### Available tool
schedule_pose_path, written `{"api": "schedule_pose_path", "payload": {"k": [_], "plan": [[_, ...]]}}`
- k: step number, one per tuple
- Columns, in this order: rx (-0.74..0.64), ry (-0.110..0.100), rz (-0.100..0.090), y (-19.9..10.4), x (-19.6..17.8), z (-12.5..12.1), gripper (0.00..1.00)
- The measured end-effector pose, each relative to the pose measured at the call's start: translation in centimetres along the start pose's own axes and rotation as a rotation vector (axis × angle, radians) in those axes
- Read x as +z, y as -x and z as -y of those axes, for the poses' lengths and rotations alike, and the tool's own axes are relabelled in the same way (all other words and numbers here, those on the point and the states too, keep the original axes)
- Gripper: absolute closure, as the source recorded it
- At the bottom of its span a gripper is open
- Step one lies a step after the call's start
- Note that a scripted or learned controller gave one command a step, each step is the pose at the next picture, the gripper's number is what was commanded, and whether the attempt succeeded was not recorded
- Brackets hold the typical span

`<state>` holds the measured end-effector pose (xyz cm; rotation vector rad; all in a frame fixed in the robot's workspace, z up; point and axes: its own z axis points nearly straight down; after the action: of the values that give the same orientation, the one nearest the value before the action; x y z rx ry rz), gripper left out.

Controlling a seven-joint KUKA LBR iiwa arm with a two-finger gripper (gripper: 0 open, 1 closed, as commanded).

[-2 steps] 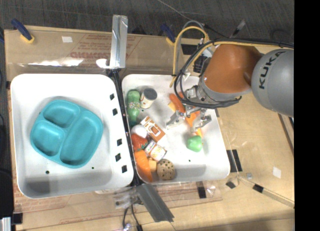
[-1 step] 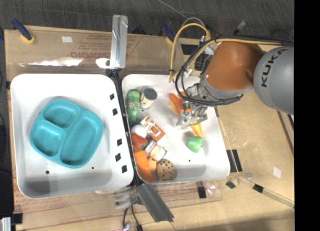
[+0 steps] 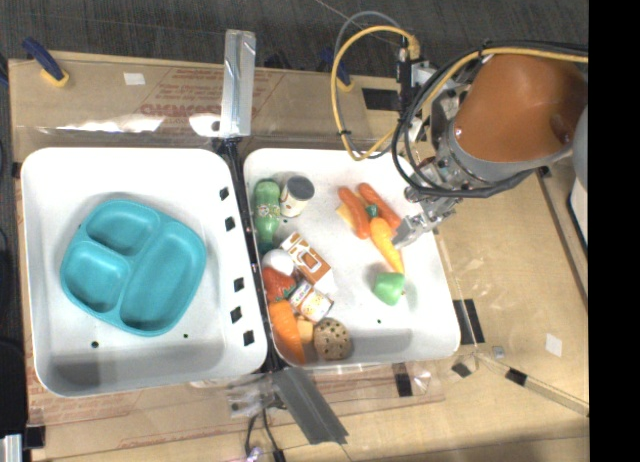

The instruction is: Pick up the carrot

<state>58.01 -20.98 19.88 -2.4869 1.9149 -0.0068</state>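
Camera view from above the tabletop: the arm's hand point(image 3: 415, 228) hangs at the right side of the right bin point(image 3: 432, 322), its tip just beside the carrot point(image 3: 386, 243). Whether it is open or closed cannot be told at this angle, and nothing can be seen gripped in it.

The carrot, orange with a green top, lies tilted near the bin's right wall. It is touching a yellow piece point(image 3: 353, 216) and sits just below two red-orange sticks point(image 3: 366, 202); a green toy point(image 3: 389, 288) lies just beyond its lower end.

The crowding looks like the main risk. A descent slightly off line could land on a stick or the yellow piece instead, or nudge the carrot against the wall. Its tapered, smooth body could also slip out of a pinch taken near the thin end.

By count: two white bins, one teal divided plate point(image 3: 133, 264) in the left bin point(image 3: 40, 280), one carrot, two sticks, one yellow piece and one green toy. Along the right bin's left side are a green vegetable point(image 3: 266, 212), a small can point(image 3: 297, 192), small cartons point(image 3: 304, 260) and a brown cookie-like piece point(image 3: 332, 339), heaped too closely for a firm tally.
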Motion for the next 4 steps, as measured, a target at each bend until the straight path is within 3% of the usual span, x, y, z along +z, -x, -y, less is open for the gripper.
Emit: {"api": "schedule_pose_path", "payload": {"k": [1, 2, 3, 4], "plan": [[-0.159, -0.002, -0.002, -0.7, -14.5, 5.2, 1.0], [-0.747, 0.004, 0.009, -0.3, -6.4, 7.6, 1.0], [-1.072, -0.003, 0.002, -1.5, -11.2, 6.7, 1.0], [-1.12, -0.004, 0.0, -1.7, -19.0, 7.8, 1.0]]}}
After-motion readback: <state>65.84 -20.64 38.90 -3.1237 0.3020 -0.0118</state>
